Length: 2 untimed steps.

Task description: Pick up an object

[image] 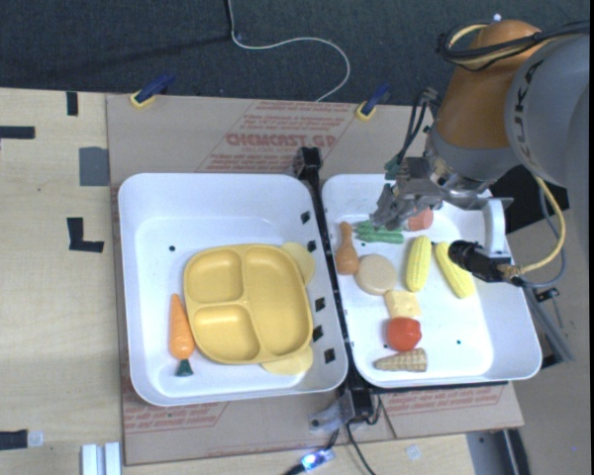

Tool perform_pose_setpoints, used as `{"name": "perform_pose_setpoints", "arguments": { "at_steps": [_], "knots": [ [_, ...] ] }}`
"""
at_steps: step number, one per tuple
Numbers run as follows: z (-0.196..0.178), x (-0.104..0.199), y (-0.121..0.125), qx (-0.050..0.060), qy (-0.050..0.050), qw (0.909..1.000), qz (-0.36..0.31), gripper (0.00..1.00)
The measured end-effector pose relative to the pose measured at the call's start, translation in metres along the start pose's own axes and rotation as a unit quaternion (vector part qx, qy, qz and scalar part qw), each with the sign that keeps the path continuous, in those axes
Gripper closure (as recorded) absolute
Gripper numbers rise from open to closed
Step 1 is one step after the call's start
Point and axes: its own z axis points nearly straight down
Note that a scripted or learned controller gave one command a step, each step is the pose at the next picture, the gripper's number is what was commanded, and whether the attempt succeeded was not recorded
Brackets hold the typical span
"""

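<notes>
Lying in the right shallow white bin (495,359), the flat green plastic bean pod (379,234) sits beneath the two-finger gripper (394,209); finger state cannot be told. Red cardboard lettering (280,139) is unreadable.
</notes>
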Motion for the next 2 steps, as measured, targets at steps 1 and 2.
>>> {"name": "perform_pose_setpoints", "arguments": {
  "at_steps": [1, 2],
  "knots": [
    [-0.0065, 0.0093, -0.0130, 0.001, 0.000, 1.0000, 0.000, 1.00],
    [-0.0068, 0.0047, -0.0140, 0.001, 0.000, 1.0000, 0.000, 1.00]
  ]
}}
